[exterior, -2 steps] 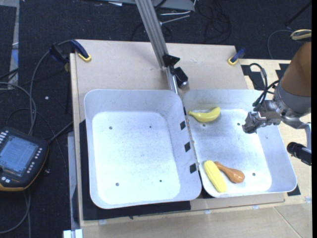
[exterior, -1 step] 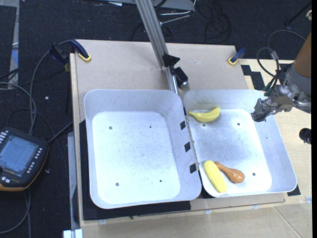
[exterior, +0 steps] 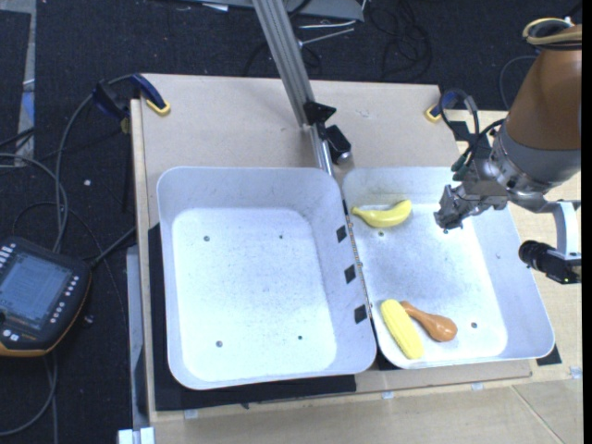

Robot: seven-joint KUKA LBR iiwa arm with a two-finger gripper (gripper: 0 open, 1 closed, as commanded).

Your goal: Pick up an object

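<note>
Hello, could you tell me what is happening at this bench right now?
A grey and orange arm reaches in from the right, with its gripper over the right bin. That bin holds a banana near its far left side, plus a corn cob and an orange drumstick-like toy touching each other near its front edge. Nothing shows between the fingers.

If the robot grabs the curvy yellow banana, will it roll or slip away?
The curved yellow banana probably won't roll far: its bend should make it rock or spin on the right-hand white bin's floor instead. Its skin looks smooth and rounded, so it might squirt out of the black two-finger gripper. It looks like a toy, so likely light.
</note>
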